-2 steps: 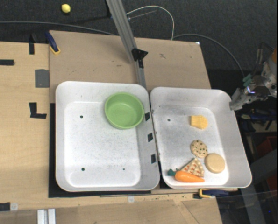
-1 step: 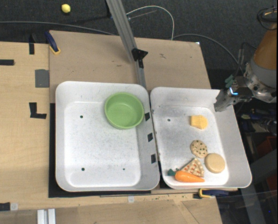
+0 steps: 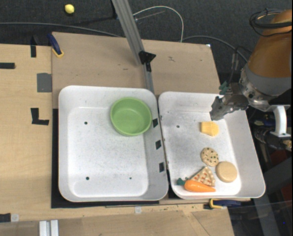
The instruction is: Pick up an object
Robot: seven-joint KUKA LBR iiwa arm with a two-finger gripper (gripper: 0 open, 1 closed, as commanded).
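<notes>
Left to right: left bin [image 3: 72,146] holds a green bowl [image 3: 131,116] near its upper right corner; right bin [image 3: 185,107] holds a yellow block [image 3: 210,128], and below it a cookie [image 3: 210,156], a tan disc [image 3: 226,172], a pizza slice [image 3: 204,176] and a carrot [image 3: 198,186]. I see the gripper [image 3: 218,111] hanging just above and right of the block, apart from it; whether it is released or clenched I cannot tell. I judge the block the likely target. To grasp well, I would centre over it, descend straight, and close across its short sides. Nothing crowds it: the cookie lies near but apart, and the bin's upper rim leaves room. The cluster in the lower corner is packed closely and would be harder to pick from.
</notes>
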